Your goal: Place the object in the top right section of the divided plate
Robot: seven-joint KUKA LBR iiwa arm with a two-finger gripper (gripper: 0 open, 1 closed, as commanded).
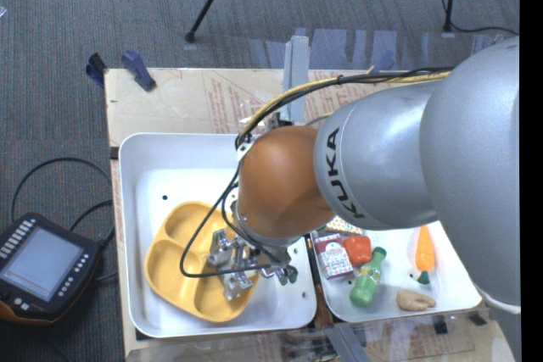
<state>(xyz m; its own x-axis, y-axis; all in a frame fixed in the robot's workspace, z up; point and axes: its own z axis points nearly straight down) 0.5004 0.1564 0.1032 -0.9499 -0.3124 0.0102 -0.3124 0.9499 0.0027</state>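
Observation:
A yellow divided plate (174,254) lies in the left white bin (140,182), toward its front. My gripper (235,274) hangs low over the plate's right side, under the orange band (280,182) of the arm. Its metal fingers are mixed with cables and partly hidden by the wrist. I cannot see any object between them. The arm covers the plate's upper right part.
The right bin (462,288) holds a red packet (333,257), a red pepper (358,248), a green bottle (366,280), a carrot (424,250) and a tan piece (416,299). A teach pendant (42,267) lies on the floor at left.

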